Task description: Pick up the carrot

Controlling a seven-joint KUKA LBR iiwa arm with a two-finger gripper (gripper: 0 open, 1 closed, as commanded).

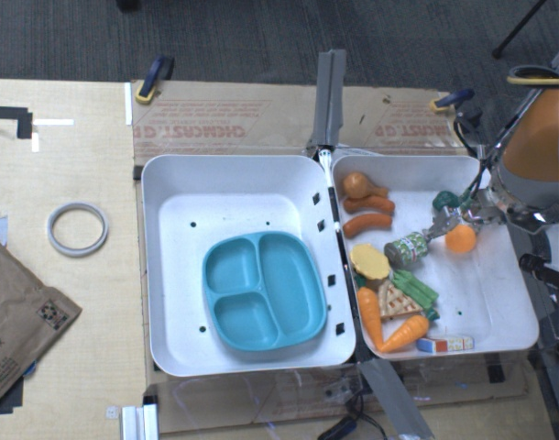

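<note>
Two orange carrot pieces lie at the front left of the right bin. One carrot runs along the bin's left wall. The other carrot lies tilted beside it, with its tip toward the wall. My gripper hangs over the back right part of the same bin, well behind and to the right of both carrots. It is close to an orange ball and a grey-green can lying on its side. The grey arm with its orange band comes in from the right.
The right bin also holds two sausages, a brown round piece, a yellow slice, a sandwich wedge, a green piece and a small box. A teal divided plate lies in the left bin.
</note>
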